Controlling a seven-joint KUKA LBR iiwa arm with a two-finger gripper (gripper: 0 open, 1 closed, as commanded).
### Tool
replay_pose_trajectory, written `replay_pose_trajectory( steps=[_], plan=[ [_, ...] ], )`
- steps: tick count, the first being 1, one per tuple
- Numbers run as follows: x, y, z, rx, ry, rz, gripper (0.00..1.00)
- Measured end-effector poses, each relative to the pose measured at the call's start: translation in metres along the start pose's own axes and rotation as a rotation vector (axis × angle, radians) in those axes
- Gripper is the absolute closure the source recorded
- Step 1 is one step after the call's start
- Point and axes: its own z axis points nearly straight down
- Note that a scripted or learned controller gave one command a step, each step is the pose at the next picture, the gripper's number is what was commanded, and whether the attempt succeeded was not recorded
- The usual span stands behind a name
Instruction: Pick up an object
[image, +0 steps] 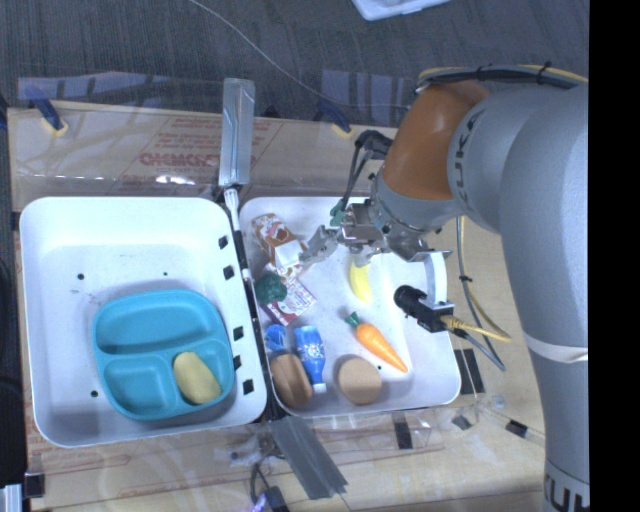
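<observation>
over the right bin (440, 385), the gripper (322, 243) is poised low near a wrapped packet (275, 236), presumably for a grasp; its opening cannot be told, and nothing is seen held.

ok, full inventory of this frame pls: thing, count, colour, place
bins: 2, white, side by side on the bench
tray: 1, blue, divided, in the left bin
potato: 1, yellow, in a near compartment of the tray
banana: 1, yellow, right bin, just below the gripper
carrot: 1, orange with green top, right bin
round bun: 1, tan, near edge of right bin
brown bun: 1, brown, near left corner of right bin
blue packet: 1, blue and white, beside the brown bun
wrappers: a few, red, white and green, piled along the right bin's left side
arm: 1, grey with orange band, from the right
gripper: 1, metal, over the right bin
</observation>
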Motion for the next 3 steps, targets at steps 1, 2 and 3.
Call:
replay_pose_trajectory(
  steps=[1, 2, 3],
  plan=[
    [-0.046, -0.046, 0.088, 0.005, 0.0, 0.032, 0.0],
    [-0.045, -0.043, 0.077, 0.0, -0.001, 0.024, 1.0],
    [-0.045, -0.043, 0.077, 0.0, -0.001, 0.024, 0.0]
  ],
)
